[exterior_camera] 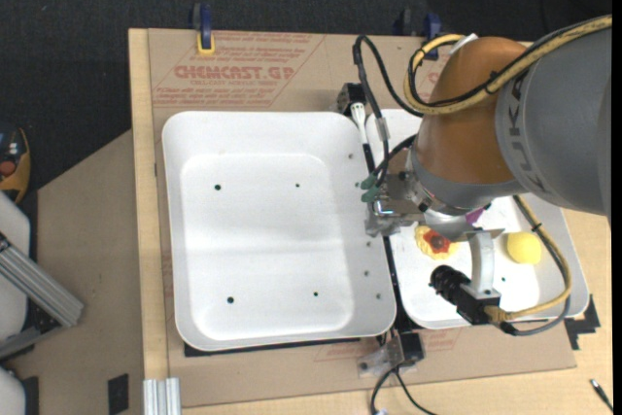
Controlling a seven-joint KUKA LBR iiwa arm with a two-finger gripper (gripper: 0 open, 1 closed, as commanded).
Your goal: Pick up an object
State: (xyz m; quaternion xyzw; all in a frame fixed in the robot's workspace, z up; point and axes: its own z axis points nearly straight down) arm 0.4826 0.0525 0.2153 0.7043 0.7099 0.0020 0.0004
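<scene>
My gripper (381, 212) hangs under the orange wrist band (466, 121), over the left edge of the right bin (556, 301), close to the wall between the two bins. A yellow ball (525, 248) lies at the right side of that bin. A small red and yellow object (433, 241) lies just right of the gripper, partly under the arm. A bit of purple (474, 219) peeks out beside it. The arm hides much of the right bin.
The left bin (194, 209) is a wide white tray with small dark dots on its floor. Both bins rest on a brown board (243, 63). Cables (364, 83) loop off the wrist, and a black fitting (459, 292) juts over the right bin's front.
</scene>
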